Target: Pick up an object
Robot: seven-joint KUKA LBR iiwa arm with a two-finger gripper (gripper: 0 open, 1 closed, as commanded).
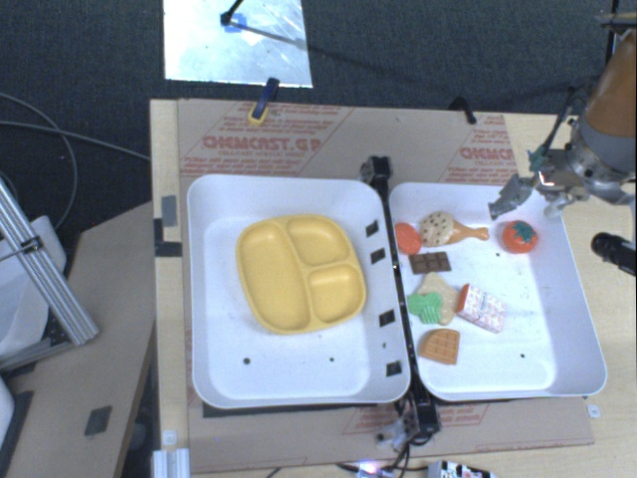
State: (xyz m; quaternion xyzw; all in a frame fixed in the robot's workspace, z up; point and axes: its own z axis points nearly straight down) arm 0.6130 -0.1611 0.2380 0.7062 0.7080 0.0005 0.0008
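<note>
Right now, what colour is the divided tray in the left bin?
Yellow tray, clear in the camera view.

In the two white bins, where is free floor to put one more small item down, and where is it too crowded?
Right white bin: bare floor along the near wall, below the waffle-shaped toy, and right of the pink box. It is crowded by the divider, around the brown chocolate piece and green toy. Left white bin: a bare margin surrounds the yellow divided plastic plate, widest at the near side.

My arm [609, 118]: grey body, orange band above wrist, silvery metal wrist housing, thin dark cables alongside, grey gripper [518, 195] fingers.
</note>
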